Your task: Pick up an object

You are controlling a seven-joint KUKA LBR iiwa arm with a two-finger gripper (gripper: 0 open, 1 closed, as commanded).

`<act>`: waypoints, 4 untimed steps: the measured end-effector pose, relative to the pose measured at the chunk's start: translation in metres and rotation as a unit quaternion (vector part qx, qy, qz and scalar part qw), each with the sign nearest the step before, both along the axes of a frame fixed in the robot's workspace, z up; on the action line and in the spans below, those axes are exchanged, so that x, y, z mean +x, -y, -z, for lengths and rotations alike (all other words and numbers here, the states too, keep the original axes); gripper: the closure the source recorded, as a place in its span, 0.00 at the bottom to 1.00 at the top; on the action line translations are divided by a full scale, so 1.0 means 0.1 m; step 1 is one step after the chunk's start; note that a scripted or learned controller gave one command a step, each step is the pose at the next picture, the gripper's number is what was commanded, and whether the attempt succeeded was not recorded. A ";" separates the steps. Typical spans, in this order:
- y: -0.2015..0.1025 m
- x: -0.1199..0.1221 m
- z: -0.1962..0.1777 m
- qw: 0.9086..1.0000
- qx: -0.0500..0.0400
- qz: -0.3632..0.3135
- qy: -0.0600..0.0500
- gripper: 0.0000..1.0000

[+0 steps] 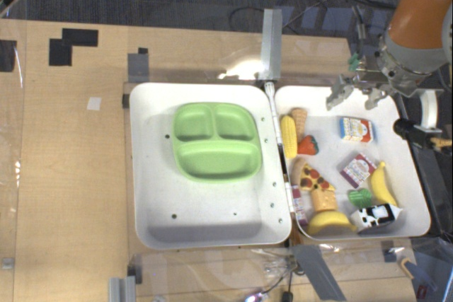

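Approach step: spread jaws above the right bin, nothing picked yet

Toys fill the right bin point(417, 212) below me, and any one of them would satisfy the task. My gripper point(356, 97) hangs over that bin's far edge with its two fingers point(335, 98) spread apart and nothing between them. By my reading I am in the approach: no object chosen, no descent made.

Nearest to me lies a small white carton point(355, 129), standing apart from its neighbours on bare bin floor. Nearer the camera sit a purple packet point(357, 170) and a banana point(383, 184) just beside it, then a green piece point(359, 197) and a black-and-white cow figure point(374, 217). Along the divider lie a corn cob point(288, 135), an ice-cream cone point(299, 118), a strawberry point(307, 145) and a pizza slice point(308, 177), packed close together. A second yellow fruit point(328, 222) rests at the near wall.

The left bin point(152, 216) holds a green divided plate point(215, 140); I judge it too broad and flat for my fingers.

The carton looks the best target, having room on both sides. The next move calls for shifting slightly toward the camera until I am centred over it, turning my wrist so the fingers straddle its narrow width, then lowering straight down before closing. The crowded cluster by the divider risks a nudge against neighbours instead of a clean grip.
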State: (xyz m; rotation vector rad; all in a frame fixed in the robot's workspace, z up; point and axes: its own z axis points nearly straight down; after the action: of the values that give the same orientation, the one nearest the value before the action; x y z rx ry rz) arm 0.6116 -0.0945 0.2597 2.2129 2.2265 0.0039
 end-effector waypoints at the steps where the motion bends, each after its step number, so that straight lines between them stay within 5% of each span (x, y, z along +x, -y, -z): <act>1: -0.11 0.16 1.53 0.984 0.001 0.179 -0.001 0.00; 2: -0.09 -0.13 1.69 0.986 0.001 0.164 0.006 0.00; 3: -0.11 -0.11 1.56 0.987 0.003 0.163 0.009 1.00; 4: -0.49 0.28 0.73 0.979 0.001 0.205 0.000 1.00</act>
State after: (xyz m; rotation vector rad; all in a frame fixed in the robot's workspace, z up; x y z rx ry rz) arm 0.6399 -0.0455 0.1862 2.6218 1.7265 0.0050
